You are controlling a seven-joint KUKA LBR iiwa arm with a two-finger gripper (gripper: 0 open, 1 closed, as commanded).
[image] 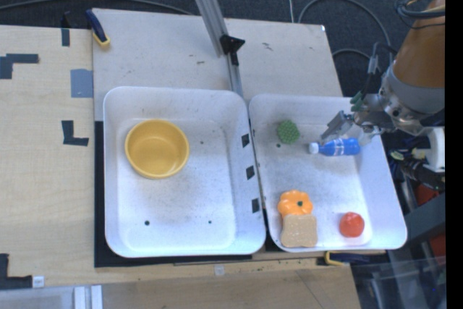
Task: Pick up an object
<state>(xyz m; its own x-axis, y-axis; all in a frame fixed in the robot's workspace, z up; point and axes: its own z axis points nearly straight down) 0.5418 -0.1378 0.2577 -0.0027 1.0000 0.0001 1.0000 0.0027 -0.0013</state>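
Pincer sits low over the right bin, upper area, just above the blue bottle, which lies on its side on the bin floor with its white cap pointing left. Can't tell if the pincer is spread or clenched, nothing visibly between its tips. The bottle looks like the likely target, being nearest. Other candidates in the same bin: green ball near the left wall, orange pumpkin-like toy touching a tan bread slice at the front, red ball front right. The yellow bowl sits alone in the left bin. Pick not yet done.
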